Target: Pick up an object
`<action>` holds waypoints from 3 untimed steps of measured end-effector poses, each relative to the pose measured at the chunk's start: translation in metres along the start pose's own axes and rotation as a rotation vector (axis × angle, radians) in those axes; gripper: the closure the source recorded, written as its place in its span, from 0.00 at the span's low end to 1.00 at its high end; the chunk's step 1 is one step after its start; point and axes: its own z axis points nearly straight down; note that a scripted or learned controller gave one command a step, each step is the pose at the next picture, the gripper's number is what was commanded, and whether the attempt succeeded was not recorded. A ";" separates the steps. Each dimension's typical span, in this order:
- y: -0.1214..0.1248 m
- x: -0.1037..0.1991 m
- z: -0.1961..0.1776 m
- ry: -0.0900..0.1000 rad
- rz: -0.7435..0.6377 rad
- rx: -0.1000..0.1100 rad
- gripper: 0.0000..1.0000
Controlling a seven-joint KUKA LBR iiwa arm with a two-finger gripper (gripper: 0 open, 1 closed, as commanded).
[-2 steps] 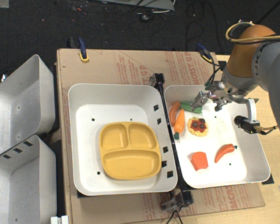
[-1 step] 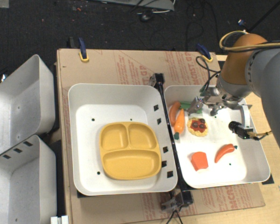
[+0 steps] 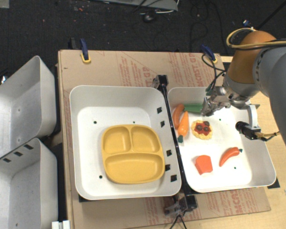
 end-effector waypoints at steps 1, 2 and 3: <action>0.004 -0.003 -0.044 -0.001 0.000 -0.004 1.00; 0.009 -0.008 -0.107 -0.001 -0.002 -0.006 1.00; 0.011 -0.008 -0.160 -0.001 -0.003 -0.005 1.00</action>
